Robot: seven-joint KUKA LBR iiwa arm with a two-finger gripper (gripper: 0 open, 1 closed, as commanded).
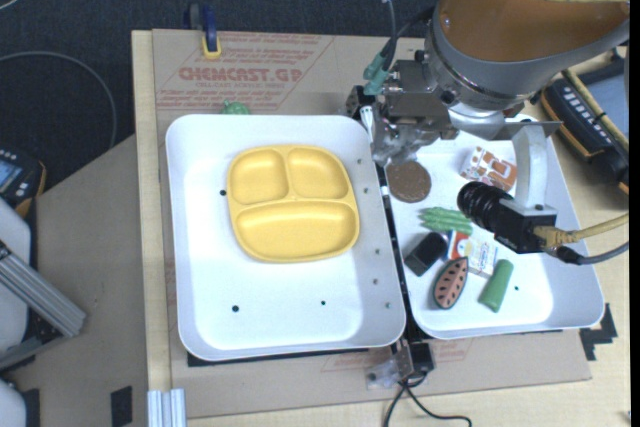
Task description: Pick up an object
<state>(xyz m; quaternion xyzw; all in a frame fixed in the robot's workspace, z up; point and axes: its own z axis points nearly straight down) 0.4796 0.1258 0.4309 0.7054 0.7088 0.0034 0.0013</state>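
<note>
A yellow divided plate (293, 202) is lying in the left white bin (200, 245), which is sitting on the bench (160, 95) beside the right white bin (575, 300). Near the wall where the bins meet, the end effector (398, 147) is hanging over the right bin's upper left corner, just above a brown round disc (409, 182); whether it is apart or together cannot be told. To the disc's right and below, small things are lying close together: a green bean pod (445, 219), a black block (428, 250), a dark red oval piece (450, 283), a green cylinder (496, 283) and an orange-and-white packet (491, 168).
</note>
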